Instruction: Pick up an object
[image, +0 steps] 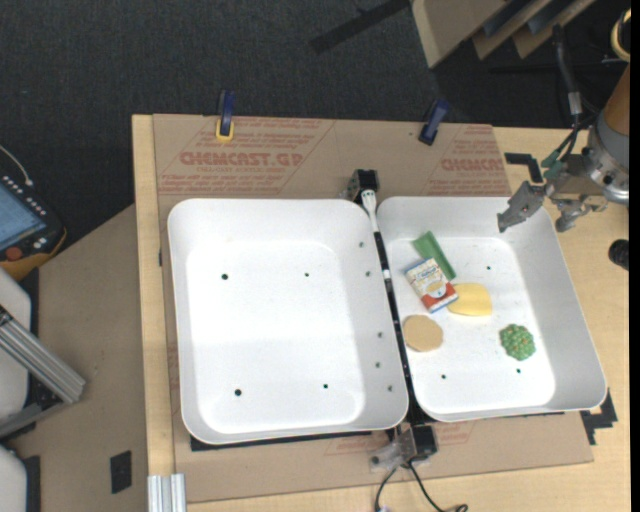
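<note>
Two white bins were set side by side on a cardboard sheet (300, 140), which was clamped at its far edge so that nothing could shift. The left bin (200, 300) was seen bare of objects. In the right bin (560, 290) five small things were gathered toward the left and middle: a green strip (436, 253) at about 11 o'clock from the bin's centre, a small carton (431, 283) touching it just below, a yellow piece (472, 301) just beside the carton at its 4 o'clock, a tan disc (423, 334) at 7 o'clock, and a green clump (518, 342) apart at 5 o'clock. The gripper (540, 205) was held over the bin's far right corner, at 1 o'clock, well apart from all of them; nothing was seen between its prongs, and whether they were spread or closed could not be told. No object was judged to have been chosen yet; a reach toward 7 o'clock would be needed for any pick
</note>
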